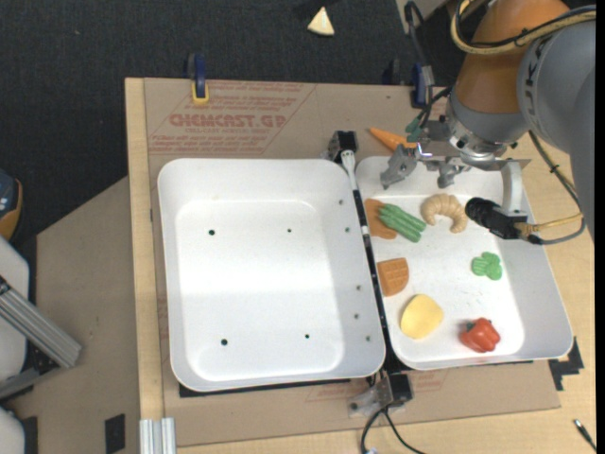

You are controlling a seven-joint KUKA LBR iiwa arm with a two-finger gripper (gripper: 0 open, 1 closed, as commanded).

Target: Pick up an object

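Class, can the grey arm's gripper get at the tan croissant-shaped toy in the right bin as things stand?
Probably yes. The gripper hangs over the right white bin's far end, close by the tan croissant-shaped toy, which lies uncovered; the green pea-pod toy lies apart, beside it.

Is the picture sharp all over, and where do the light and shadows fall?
In the camera view, the left bin is brightly lit, almost washed out; the croissant and red pepper look fairly sharp; the arm close to the lens is soft; the floor behind lies dark.

Two white bins (pixel 189 197), seven toy foods (pixel 421 316) and one tool (pixel 425 164).
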